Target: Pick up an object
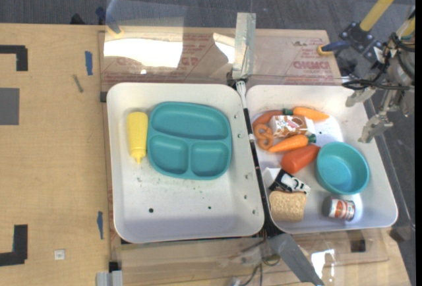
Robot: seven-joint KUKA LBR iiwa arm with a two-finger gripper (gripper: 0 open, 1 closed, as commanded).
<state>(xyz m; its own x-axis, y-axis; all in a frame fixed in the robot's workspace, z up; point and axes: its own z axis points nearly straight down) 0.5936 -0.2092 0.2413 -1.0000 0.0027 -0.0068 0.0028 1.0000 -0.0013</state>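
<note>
A smooth yellow mustard bottle (137,135) was seen lying in the left bin (125,212), its long axis running away from the camera, just beside a glossy teal divided plate (190,140). The gripper (381,116) was seen at the right bin's (382,205) far right edge; its state could not be told.

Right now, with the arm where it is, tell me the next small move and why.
Probably swing the pincer leftward and inward over the right bin, toward the teal bowl. It sits at that bin's far right edge, above the rim, not over any object. The bowl is the nearest item with open space around it; the carrots and other food lie crowded further left.
</note>
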